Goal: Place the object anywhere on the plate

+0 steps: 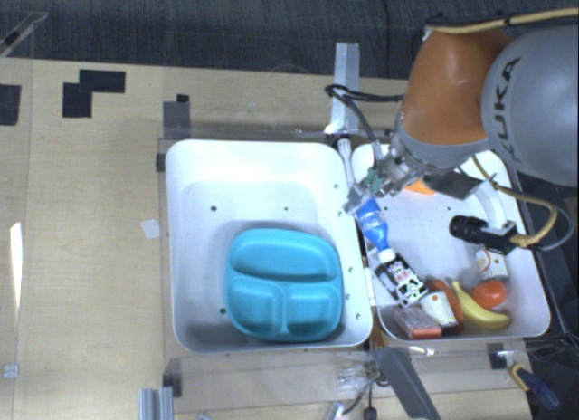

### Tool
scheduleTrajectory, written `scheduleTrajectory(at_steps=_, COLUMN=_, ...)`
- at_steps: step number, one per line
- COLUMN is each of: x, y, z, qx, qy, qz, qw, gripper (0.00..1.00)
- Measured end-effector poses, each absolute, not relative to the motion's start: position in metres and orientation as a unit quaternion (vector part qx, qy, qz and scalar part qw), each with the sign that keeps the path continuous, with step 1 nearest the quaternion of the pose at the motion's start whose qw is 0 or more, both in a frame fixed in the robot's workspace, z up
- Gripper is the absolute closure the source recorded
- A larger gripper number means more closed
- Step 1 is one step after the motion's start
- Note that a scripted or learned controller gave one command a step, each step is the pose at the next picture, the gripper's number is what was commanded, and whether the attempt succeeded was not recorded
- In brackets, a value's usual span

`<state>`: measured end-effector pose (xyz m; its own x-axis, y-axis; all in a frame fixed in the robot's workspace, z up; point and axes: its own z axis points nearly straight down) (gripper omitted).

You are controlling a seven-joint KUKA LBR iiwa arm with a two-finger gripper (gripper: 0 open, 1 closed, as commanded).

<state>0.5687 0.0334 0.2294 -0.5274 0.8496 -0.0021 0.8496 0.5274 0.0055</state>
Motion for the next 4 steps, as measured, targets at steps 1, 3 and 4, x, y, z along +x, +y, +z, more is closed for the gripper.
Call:
scheduleTrajectory(at_steps=1, x=0.596, y=0.034, z=0.321, qx=0.493, qy=0.870, qz=0.0024, qw=0.003, gripper=1.00)
scheduleTrajectory(at_steps=3, x=0.536, y=0.093, z=0.296, qx=0.481, qy=0.877, qz=0.0014, qw=0.002, gripper=0.00)
scheduleTrajectory(at_steps=4, x=0.513, y=0.145, z=0.099, qx=0.347, qy=0.938, qz=0.0054, qw=0.004, gripper=0.00)
